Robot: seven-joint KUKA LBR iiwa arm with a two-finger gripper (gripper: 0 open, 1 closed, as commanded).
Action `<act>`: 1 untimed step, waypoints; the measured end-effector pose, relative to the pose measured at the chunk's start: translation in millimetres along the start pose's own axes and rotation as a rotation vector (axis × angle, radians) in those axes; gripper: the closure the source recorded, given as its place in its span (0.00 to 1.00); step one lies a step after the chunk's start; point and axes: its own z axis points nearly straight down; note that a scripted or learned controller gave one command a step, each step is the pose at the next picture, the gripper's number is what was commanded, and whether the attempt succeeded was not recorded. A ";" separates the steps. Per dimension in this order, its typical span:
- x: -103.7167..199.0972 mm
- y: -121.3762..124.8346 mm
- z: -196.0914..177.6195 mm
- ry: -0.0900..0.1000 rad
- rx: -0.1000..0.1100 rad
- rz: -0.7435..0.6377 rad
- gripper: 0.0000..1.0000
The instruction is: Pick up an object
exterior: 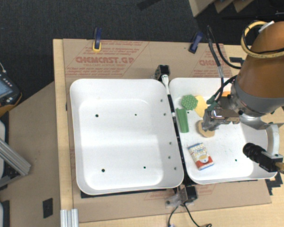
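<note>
**Ana:** Nearest the lens was the front edge of the table [132, 207], with a clamp [187, 194] where the two bins met. What sat behind that?

**Ben:** Two white bins side by side. The left bin [85, 141] had bare floor; the right bin [227, 171] held everything. A small carton [200, 156] lay toward its front, well apart from the rest. Farther back were a green brush [184, 111], a yellow piece [200, 106] just beside it, and a tan disc [207, 130].

**Ana:** And the arm?

**Ben:** It reached in from the right, with the hand [209, 125] low over the tan disc, touching it or nearly so. Whether the hand was apart or together, I couldn't tell; the wrist and cables covered it.

**Ana:** So how far along was the pick?

**Ben:** By my reading, at the grasp itself. Nothing was visibly held or lifted. The disc sat on the bin floor, partly under the hand. A firm grip and a lift were yet to come.

**Ana:** Anything in the way?

**Ben:** The brush and yellow piece were near the disc on its far side, so the hand could nudge them. A black piece [258, 155] on the arm hung over the bin's right rim. The carton was clear of it all.
</note>
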 end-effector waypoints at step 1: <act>72.6 2.3 -68.6 -0.002 -0.014 0.001 1.00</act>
